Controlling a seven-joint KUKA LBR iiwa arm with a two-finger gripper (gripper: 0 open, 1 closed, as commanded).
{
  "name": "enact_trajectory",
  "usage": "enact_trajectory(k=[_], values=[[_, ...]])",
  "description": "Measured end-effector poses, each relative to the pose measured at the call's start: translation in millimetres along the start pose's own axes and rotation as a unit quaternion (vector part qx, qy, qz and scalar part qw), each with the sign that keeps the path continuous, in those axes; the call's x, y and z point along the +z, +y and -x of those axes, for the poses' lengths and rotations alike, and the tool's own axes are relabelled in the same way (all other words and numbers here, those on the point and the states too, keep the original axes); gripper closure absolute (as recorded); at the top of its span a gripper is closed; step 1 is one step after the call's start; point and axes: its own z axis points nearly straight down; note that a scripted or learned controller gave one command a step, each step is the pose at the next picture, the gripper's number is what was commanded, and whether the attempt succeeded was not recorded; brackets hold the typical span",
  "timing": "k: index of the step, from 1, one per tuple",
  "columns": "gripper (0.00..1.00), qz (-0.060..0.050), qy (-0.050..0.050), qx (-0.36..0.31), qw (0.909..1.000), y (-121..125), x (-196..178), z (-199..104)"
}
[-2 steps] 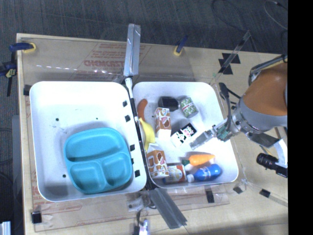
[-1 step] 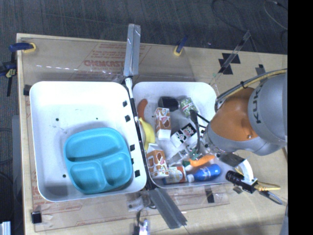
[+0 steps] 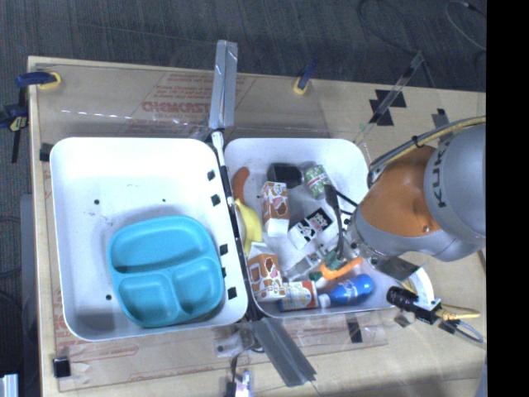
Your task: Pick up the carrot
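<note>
Jaws of the gripper [image 3: 340, 255] are down in the right bin [image 3: 357, 157]; whether they stand apart or together I cannot tell. Carrot [image 3: 341, 266] lies right at them, blue bottle [image 3: 347, 289] just below, cartons [image 3: 273, 201] leftward.

This is a robotics lab or test cell, not a home or shop. A grey industrial arm [image 3: 450, 197] with an orange band reaches over a plywood surface [image 3: 116, 77] whose edges are held by blue clamps [image 3: 37, 79]. Two shallow white bins [image 3: 66, 222] sit side by side, fixed by a metal bar [image 3: 221, 85] between them. The bin under the arm holds a jumble of toy groceries [image 3: 289, 246], and the far one a blue compartment tray [image 3: 168, 270]. Black tape marks [image 3: 387, 104] dot the board, cables [image 3: 430, 135] trail near the arm, and dark carpet [image 3: 248, 15] lies beyond
</note>
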Motion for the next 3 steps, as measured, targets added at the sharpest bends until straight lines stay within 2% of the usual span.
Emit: enact_trajectory(k=[1, 2, 3], values=[[0.00, -0.001, 0.000, -0.017, 0.9999, -1.1, -12.1, 0.3], [0.00, -0.001, 0.000, 0.004, 1.0000, -2.2, -64.1, 2.0], [0.00, -0.002, 0.001, -0.022, 0.9997, -1.6, -46.8, 0.2]])
